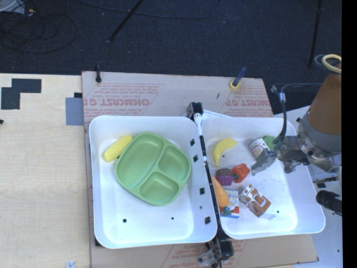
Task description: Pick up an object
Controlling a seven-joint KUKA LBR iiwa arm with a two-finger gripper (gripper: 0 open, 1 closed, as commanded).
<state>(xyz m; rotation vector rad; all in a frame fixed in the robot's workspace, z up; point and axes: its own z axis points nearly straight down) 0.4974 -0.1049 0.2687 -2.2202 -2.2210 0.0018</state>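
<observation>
End effector [266,162] at right of frame, low over right bin [304,219]; fingers' state cannot be told. Just left of it: red pepper [241,172], purple item [224,177], banana [223,149], carrot [220,193]. Printed packet [255,200] below. Left bin [106,216]: green divided plate [153,168], corn cob [117,147].

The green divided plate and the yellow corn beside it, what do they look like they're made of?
The green plate looks like moulded plastic: one even colour, a soft sheen, rounded compartment walls. The corn is probably a plastic or rubber toy, with a uniform bright yellow and a faintly ridged surface; too small to tell which.
</observation>
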